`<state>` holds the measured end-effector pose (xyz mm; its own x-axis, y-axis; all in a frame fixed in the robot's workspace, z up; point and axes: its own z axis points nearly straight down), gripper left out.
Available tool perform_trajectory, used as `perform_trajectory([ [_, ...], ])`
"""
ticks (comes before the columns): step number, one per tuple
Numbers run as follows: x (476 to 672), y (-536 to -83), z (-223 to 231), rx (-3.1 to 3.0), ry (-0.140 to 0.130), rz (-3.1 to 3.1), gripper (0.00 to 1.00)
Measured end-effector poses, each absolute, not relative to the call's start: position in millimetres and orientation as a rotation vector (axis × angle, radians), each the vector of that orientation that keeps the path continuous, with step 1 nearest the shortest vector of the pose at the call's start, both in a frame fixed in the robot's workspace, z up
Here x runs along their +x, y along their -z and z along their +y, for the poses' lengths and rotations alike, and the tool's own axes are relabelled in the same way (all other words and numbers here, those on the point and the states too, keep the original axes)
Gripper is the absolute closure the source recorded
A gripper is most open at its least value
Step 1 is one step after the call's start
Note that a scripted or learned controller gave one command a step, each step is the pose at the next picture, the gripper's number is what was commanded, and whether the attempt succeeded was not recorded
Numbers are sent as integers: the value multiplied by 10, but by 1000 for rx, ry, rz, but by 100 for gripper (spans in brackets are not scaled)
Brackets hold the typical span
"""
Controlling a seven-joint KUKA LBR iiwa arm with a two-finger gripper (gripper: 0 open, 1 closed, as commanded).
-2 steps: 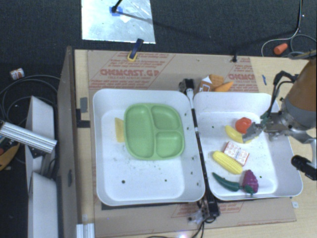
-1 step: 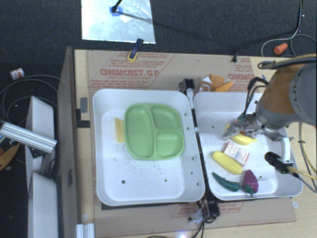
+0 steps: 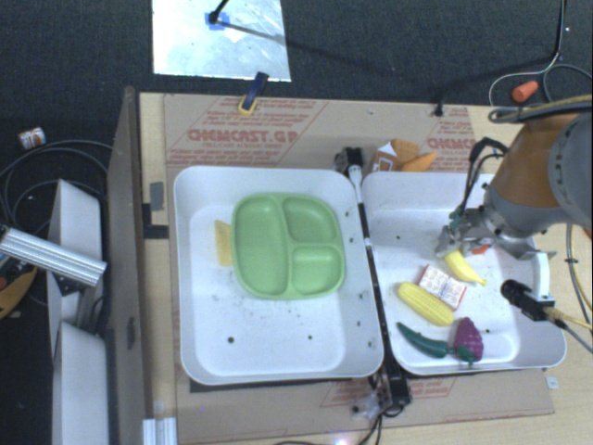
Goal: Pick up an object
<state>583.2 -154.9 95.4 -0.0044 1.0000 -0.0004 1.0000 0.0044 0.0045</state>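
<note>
Jaws of the gripper (image 3: 460, 241): state cannot be told, though they sit low in the right bin (image 3: 398, 213), at the banana (image 3: 463, 267). Left bin (image 3: 199, 248) holds a green divided plate (image 3: 287, 246). Right bin also contains corn (image 3: 424, 303), a green pepper (image 3: 422, 340), a purple item (image 3: 468, 338) and a small packet (image 3: 442, 285).

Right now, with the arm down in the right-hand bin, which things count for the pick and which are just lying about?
For the pick, all in the right bin:
tool
banana
corn cob
small box
green pepper
purple toy

Just lying about:
green divided plate in the left bin
yellow card beside it
clamp on the cardboard
</note>
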Motion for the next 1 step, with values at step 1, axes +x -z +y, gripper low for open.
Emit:
perform_trajectory([
  [1,5706,-2178,-958,2205,-13,2228,100],
])
